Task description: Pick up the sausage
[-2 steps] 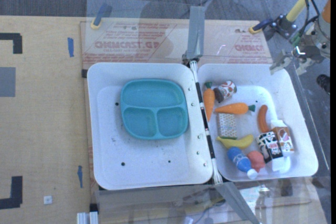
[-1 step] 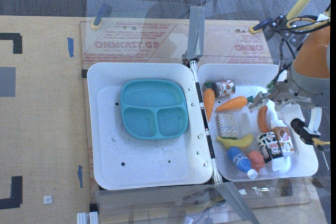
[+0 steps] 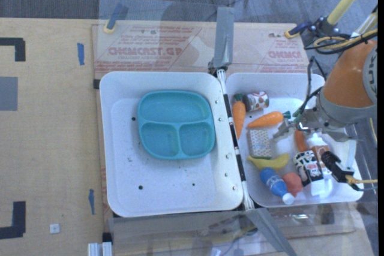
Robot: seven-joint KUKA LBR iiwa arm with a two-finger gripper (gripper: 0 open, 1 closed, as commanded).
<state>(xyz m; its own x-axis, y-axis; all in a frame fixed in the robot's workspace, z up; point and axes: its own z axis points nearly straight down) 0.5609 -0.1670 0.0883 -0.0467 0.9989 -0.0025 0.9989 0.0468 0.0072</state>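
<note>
**Sausage Pick: Gripper Over Right Bin**

Camera view. Landmark: the right bin [image 3: 240, 129], 1 of 2 white bins. The left bin [image 3: 114, 147] holds a teal plate [image 3: 176, 124] with 3 compartments.

The gripper [image 3: 292, 125] hangs over the middle of the right bin, on the arm [image 3: 351, 84] that enters from the bin's right side. Whether it is set wide or narrow cannot be told here, and nothing is seen held in it.

The sausage [image 3: 292, 181], judged to be the short reddish-brown piece, lies near the front wall of the right bin, just beside a blue bottle [image 3: 275, 184]. It lies toward the front of the bin from the gripper, with a yellow banana [image 3: 269, 160] between them. Its long axis appears to run roughly front to back, though it is small. The coming move calls for travel toward the front wall, then descent.
</note>
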